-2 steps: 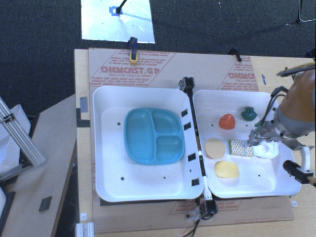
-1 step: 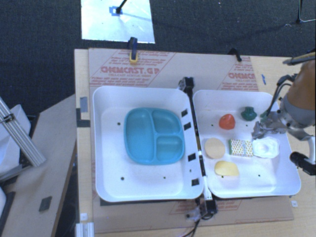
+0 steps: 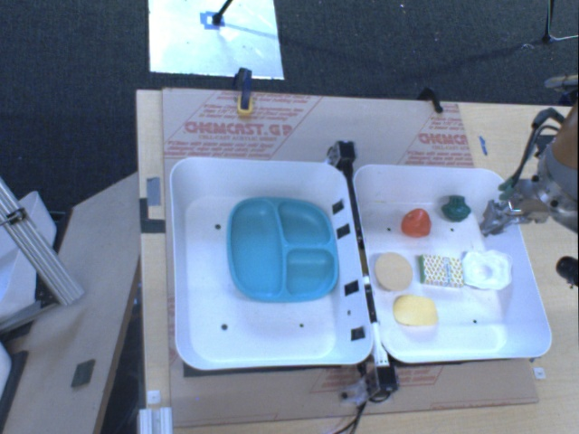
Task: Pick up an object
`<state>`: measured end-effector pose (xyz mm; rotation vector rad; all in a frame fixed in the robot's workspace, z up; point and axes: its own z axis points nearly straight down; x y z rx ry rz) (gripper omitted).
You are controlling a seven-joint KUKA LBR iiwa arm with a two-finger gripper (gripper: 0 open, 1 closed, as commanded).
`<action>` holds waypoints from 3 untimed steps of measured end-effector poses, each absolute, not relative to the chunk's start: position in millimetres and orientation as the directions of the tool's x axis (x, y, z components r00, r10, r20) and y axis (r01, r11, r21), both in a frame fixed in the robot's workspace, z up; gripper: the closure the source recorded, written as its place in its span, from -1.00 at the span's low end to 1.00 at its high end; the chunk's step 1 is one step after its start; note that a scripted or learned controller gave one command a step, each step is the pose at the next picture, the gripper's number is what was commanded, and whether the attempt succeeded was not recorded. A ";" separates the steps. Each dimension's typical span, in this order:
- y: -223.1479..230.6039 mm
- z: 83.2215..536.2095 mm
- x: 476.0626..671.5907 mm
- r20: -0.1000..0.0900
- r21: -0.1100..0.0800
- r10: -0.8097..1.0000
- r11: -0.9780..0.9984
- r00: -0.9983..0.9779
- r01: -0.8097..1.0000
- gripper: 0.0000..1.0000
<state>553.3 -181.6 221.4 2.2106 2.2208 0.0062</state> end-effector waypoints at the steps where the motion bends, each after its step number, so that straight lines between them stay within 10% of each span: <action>1: -181.9 257.3 554.8 -0.002 0.006 1.000 0.005 -0.005 1.000 1.00; 3: -87.8 261.1 572.0 0.001 0.003 1.000 0.010 -0.010 1.000 1.00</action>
